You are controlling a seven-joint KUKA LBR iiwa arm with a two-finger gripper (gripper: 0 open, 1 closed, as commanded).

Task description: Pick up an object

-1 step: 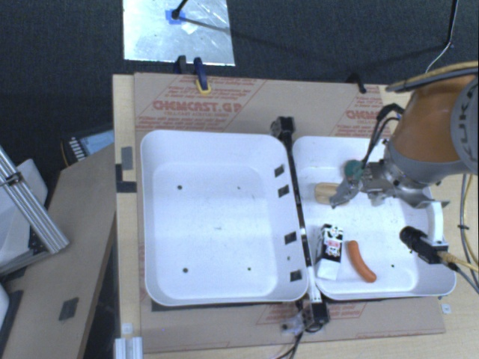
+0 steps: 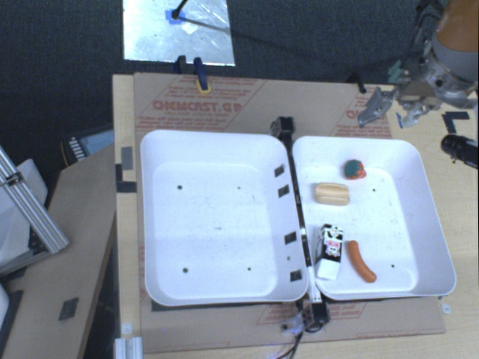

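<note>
— Which step is running?
— The approach, I judge: the metal two-finger gripper (image 2: 391,112) is hovering, fingers apart and holding nothing, beyond the right-hand shallow white bin (image 2: 430,200).
— What is lying inside it?
— A tan bread roll (image 2: 331,194), an orange sausage (image 2: 361,261), a red-green ball (image 2: 355,170) and a small black-and-white carton (image 2: 331,248). Next, it needs lowering over one.

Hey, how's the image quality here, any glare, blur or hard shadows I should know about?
Camera view: even, soft light with faint shadows in the white bins; bright glare on the foil sheet at top; the end effector looks slightly blurred; the sausage and bread roll are soft but recognisable.
</note>
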